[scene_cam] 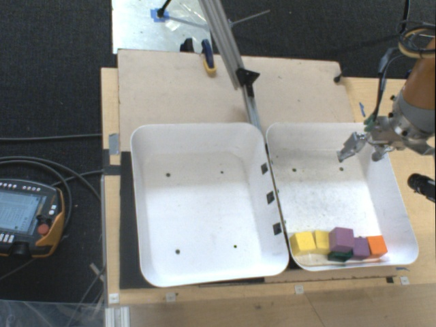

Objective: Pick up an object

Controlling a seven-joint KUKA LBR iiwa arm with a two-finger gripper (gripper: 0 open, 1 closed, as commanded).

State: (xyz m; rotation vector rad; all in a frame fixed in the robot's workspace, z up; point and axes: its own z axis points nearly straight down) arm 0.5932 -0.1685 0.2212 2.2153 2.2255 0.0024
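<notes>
- Hovering at the right edge of the frame, the end effector [362,148] is being held spread wide and carrying nothing.
- Blocks [338,242] are being kept clustered along the right bin's [320,182] lower wall, well apart from it.

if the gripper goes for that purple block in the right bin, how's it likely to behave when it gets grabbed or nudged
The purple block looks like a flat-faced cube, so it probably won't roll and should stay stiff when squeezed. It sits packed between a yellow block and an orange block against the right bin's front wall, so a nudge would likely shove its neighbours too. It appears small, probably light.
</notes>
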